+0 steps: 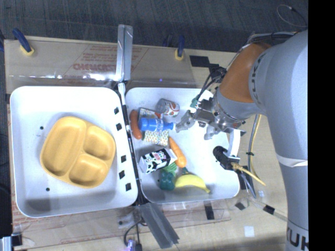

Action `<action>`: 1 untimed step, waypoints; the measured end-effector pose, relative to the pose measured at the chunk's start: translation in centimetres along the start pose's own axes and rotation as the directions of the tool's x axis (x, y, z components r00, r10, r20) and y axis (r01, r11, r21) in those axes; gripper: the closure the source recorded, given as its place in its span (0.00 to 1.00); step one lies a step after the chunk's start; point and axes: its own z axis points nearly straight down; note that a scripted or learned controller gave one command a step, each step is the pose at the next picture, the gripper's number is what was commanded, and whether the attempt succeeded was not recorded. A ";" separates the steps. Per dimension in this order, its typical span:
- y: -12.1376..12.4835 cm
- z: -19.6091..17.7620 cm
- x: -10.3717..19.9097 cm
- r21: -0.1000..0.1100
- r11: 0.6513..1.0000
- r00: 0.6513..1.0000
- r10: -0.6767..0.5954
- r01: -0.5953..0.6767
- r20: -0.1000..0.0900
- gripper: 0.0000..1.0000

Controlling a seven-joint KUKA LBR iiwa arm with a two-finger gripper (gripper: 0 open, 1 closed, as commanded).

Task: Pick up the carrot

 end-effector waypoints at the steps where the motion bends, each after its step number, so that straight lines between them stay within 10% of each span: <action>1: -2.6 7.9 2.6 0.002 0.995 0.995 -0.097 0.097 0.001 0.00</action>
